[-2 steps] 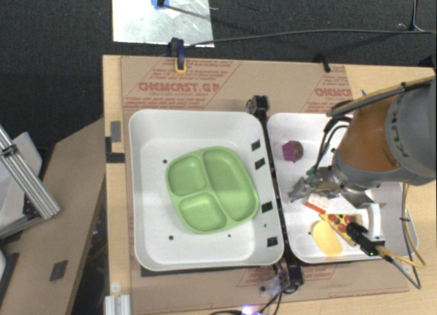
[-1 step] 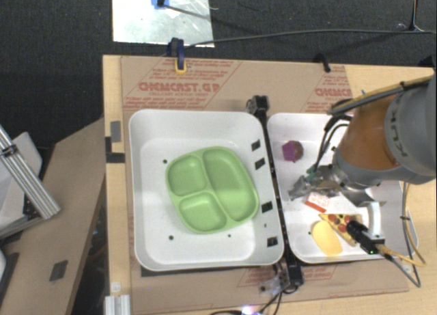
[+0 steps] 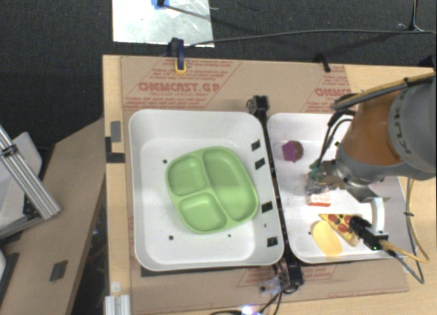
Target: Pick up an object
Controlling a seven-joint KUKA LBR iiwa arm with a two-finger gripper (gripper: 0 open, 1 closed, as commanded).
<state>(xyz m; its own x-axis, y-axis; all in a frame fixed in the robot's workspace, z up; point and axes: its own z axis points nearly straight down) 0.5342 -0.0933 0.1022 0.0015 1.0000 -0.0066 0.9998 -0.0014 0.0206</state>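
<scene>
Camera view is showing the gripper hanging over the right bin at frame right; its grip is unreadable.

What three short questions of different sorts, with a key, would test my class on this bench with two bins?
1. True or false: the green three-compartment plastic plate lies in the right white bin.
2. Which item lies nearest the far edge of the right bin?
A. the small purple lump
B. the yellow oval piece
C. the pizza-slice toy
3. Fill in: the gripper hangs above the ____ bin.

Key:
1. False; the plate lies in the left white bin.
2. A
3. right
</scene>
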